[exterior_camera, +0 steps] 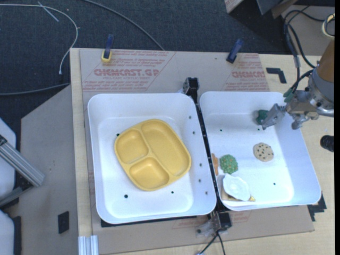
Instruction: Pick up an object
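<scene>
My gripper (284, 119) hangs over the back right part of the right bin (303, 158), its two fingers spread apart with bare bin floor showing between them. A small dark green object (262, 116) lies just left of the left finger (272, 116), outside the gap. Nearer the front lie a round speckled cookie (263, 152) and a green broccoli piece (229, 163). A white cup-like object (236, 187) rests in the bin's front left corner, and a thin orange piece (214, 163) lies along its left wall.
The left bin (101, 142) holds a yellow three-compartment plate (152, 154). A black clamp (190, 85) sits at the back where the bins meet. Blue clips (108, 48) (234, 51) hold the cardboard base. Cables run along the right side.
</scene>
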You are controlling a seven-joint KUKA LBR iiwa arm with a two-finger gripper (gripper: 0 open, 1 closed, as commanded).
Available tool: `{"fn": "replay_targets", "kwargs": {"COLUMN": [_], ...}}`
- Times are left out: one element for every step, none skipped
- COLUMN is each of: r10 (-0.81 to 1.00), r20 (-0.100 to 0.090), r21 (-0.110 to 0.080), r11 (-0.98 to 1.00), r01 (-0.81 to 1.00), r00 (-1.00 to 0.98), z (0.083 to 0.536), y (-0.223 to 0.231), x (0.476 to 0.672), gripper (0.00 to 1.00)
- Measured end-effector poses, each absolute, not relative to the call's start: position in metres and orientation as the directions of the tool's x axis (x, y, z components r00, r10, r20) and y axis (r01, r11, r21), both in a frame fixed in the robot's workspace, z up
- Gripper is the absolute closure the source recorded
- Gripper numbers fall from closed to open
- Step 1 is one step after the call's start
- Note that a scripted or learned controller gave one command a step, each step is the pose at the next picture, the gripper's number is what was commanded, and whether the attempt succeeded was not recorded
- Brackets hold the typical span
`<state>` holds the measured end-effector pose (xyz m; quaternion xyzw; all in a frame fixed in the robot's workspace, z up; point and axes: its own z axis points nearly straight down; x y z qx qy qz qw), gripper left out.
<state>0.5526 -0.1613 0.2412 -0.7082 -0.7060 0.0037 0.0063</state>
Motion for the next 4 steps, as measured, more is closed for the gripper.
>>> {"fn": "replay_targets", "kwargs": {"r10": [1.000, 1.000, 1.000, 1.000], "r20": [0.001, 0.003, 0.002, 0.002], "r21": [-0.001, -0.006, -0.002, -0.004], "r11": [0.000, 0.000, 0.000, 0.000], "r01": [1.000, 1.000, 1.000, 1.000], "r00": [0.000, 0.000, 0.000, 0.000], "z": [0.248, 0.204, 0.149, 0.091], "y": [-0.161, -0.154, -0.147, -0.148], "x": [0.555, 0.554, 0.548, 0.540], "gripper": [0.00, 0.00, 0.00, 0.00]}}
